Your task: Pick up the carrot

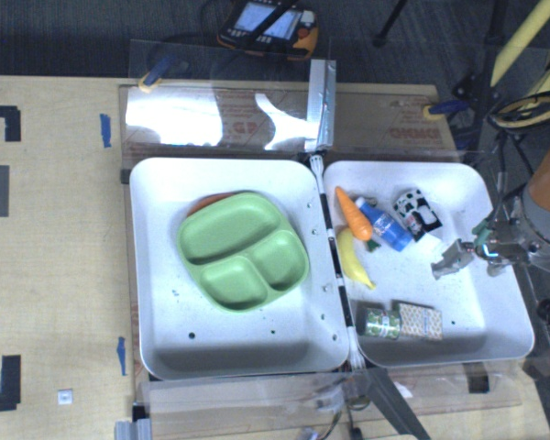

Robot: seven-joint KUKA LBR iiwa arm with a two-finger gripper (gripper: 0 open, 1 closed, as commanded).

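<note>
The orange carrot [351,211] lies in the right bin [504,333], near that bin's upper left corner, pointing up and to the left. It rests against a blue bottle [386,228] on its right, with a yellow banana [353,258] just below it. My gripper [451,258] hangs over the right half of the same bin, well to the right of the carrot and a little lower. It touches none of the objects, and nothing shows in it.
A black-and-white patterned object [416,212] sits right of the bottle. A can with a patterned label [403,322] lies near the right bin's front. In the left bin [156,337] a green divided plate [244,249] covers something reddish [208,202].
</note>
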